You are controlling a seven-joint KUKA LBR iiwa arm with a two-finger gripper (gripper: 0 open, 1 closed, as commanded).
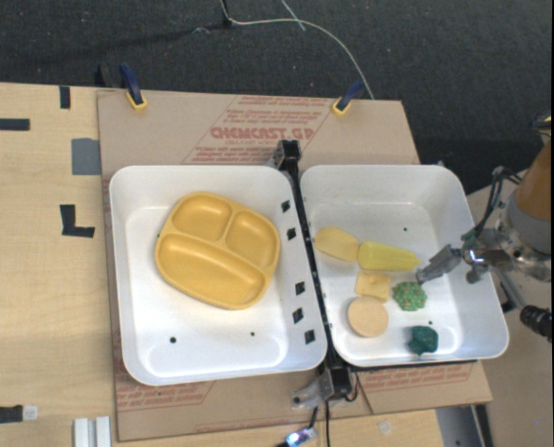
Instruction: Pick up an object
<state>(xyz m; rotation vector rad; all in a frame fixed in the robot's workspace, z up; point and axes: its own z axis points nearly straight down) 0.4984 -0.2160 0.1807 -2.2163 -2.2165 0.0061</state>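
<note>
Broccoli (pixel 409 295), a small green floret, was seen lying in the right bin (pixel 444 186), toward its right side, with the tip of the gripper (pixel 437 266) just above and to the right of it. Nothing was seen between gripper and floret to show contact, and nothing was held. Whether the gripper stood spread or pressed together could not be told, as it was seen as a single grey shape slanting down to the left.

4 other pieces were laid close by: a pale yellow oval piece (pixel 336 244) to the upper left, a yellow corn-like piece (pixel 386 256) beside it, a small yellow wedge (pixel 373 285) touching the floret's left side or just apart from it, and a tan round disc (pixel 367 318) below the wedge. A dark green lump (pixel 423 340) was seen near the bin's lower right corner.

The left bin (pixel 128 277) was occupied by a yellow divided plate (pixel 218 249) with 3 compartments. Both bins were set on a brown cardboard sheet (pixel 249 130), fixed by 2 blue clamps (pixel 131 88) at its far edge.
</note>
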